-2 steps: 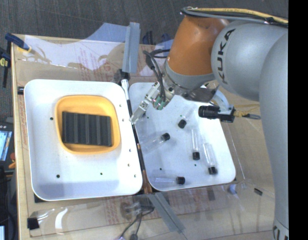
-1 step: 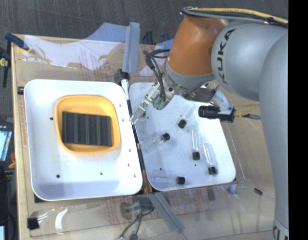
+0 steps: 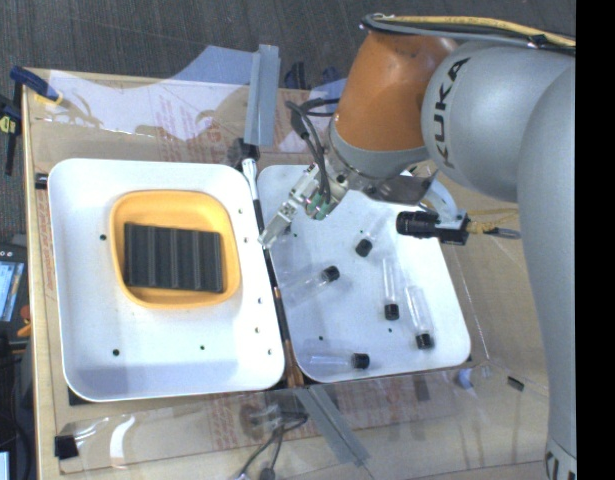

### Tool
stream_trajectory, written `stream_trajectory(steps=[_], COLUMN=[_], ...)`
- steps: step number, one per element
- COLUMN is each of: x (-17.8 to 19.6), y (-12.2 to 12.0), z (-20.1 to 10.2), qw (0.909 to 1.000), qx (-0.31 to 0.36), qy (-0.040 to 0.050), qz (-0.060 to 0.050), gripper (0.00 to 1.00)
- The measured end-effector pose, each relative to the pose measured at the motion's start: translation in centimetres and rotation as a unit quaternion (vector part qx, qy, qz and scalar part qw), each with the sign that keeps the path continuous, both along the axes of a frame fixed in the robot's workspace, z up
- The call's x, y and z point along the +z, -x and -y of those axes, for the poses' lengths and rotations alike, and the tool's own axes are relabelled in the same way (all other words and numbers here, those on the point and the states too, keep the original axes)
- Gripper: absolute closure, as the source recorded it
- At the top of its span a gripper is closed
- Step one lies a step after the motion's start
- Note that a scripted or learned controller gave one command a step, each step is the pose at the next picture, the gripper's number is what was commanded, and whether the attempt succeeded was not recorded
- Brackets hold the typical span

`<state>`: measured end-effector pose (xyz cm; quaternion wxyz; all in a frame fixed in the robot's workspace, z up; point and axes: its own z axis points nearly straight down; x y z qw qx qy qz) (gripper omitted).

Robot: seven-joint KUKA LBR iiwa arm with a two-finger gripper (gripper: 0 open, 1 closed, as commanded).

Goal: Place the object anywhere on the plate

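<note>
**Hovering over the vial bin**

Hanging low over the upper left corner of the right bin (image 3: 442,353), the gripper (image 3: 309,200) sits beneath the arm's orange band (image 3: 387,88), with a small green part showing near its tip. From where I stand I cannot tell how it is set; the wrist and a tangle of cables cover most of it, and I see nothing clearly caught in it.

Just below and to the left of it, a slim clear vial (image 3: 276,225) lies tilted along the inner edge of that bin. More clear vials with black caps are scattered across the same bin: one near the middle (image 3: 320,279), one short piece higher up (image 3: 364,247), two lying side by side toward the right (image 3: 390,288) (image 3: 419,315), and one near the front edge (image 3: 339,362).

Well apart from all this, the left bin (image 3: 87,358) holds the plate (image 3: 172,211), a yellow squarish dish with rounded corners and a dark ribbed centre. None of the vials is on it.

Around the bins lies the brown bench top (image 3: 187,423), and the big grey arm (image 3: 517,118) fills the right side.
</note>
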<state>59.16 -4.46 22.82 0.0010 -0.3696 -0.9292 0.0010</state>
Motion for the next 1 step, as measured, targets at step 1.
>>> stream_trajectory(steps=[1], x=[0.00], y=[0.00], z=[0.00], qw=[1.0000], qx=[0.000], qy=[0.0000], qz=[0.000], gripper=[0.00])
